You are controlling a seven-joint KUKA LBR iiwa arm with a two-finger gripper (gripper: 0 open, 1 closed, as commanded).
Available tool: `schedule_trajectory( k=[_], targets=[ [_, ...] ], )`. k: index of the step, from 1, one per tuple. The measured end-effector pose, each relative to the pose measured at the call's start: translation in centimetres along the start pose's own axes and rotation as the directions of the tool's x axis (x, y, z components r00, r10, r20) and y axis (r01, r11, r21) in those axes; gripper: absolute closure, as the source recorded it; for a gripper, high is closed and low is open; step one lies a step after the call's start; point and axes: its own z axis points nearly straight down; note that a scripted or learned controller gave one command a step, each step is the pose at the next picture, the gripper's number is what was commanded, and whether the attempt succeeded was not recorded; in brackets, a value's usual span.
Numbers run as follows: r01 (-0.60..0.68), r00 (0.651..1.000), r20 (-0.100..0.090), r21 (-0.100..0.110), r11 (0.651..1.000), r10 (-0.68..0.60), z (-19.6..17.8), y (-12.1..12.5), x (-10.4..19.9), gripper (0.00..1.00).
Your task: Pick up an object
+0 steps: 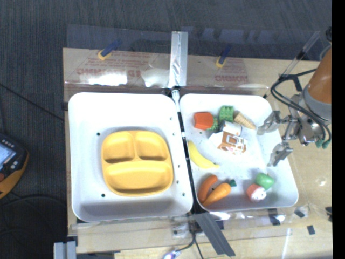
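The gripper [276, 140] hangs over the three-o'clock edge of the right bin [280, 196], its two fingers spread apart with nothing between them. The toys are all in that bin; the left bin [86, 117] bears a yellow tray [137, 162].

Closest to the gripper, toward six o'clock from it, sits a radish [259, 186] (red and white, with a green top), in the bin's five-o'clock corner and apart from the wall. It looks like the likeliest pick: small, probably light hollow plastic, stiff but smooth, so it may squirt out if pinched off-centre. I would close across its round middle, not the leafy end.

Two carrots [214, 190] lie touching at the bin's six-o'clock side. Their tapered bodies would likely slide; grip the thick end. A banana [199, 158] lies along the nine-o'clock wall, awkward to get fingers around. At the middle a white carton [232, 139] rests tilted, probably light, with flat sides that take a grip well. Toward twelve o'clock a red block [203, 120], a green piece [226, 114] and a cone [244, 121] crowd together, too close for a clean descent.
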Motion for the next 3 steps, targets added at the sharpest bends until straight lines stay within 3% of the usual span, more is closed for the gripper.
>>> schedule_trajectory(
  k=[1, 2, 3],
  targets=[
    [0.130, 0.991, 0.001, 0.001, 0.991, -0.130, 11.8, 3.8, -3.7, 0.00],
    [-0.115, 0.993, 0.010, 0.003, 0.993, 0.115, 13.8, 6.9, -4.5, 0.00],
    [-0.167, 0.986, 0.016, 0.000, 0.986, 0.167, 13.8, 6.7, -11.1, 0.00]
  ],
)
